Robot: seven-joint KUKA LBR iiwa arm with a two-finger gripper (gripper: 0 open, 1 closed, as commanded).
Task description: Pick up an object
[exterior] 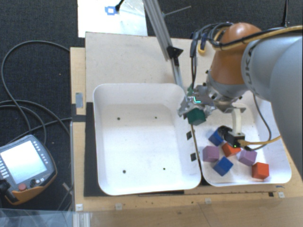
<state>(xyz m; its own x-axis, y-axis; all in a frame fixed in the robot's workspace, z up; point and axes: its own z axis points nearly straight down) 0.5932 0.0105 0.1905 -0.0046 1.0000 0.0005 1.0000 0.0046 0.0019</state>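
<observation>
My gripper hangs over the wall between the two bins, at the upper left corner of the right bin. A dark green block sits between its fingers, raised just above the rim. Lower in the right bin lie several loose blocks: a blue block, an orange block, a purple block, a second blue block, a second purple block and a red block. The arm's wrist hides the upper part of that bin.
The left bin is a white tray with small dark spots on its floor. A slanted metal pole crosses above the bench down to the bins' shared wall. A teach pendant and cables lie off the bench to the left.
</observation>
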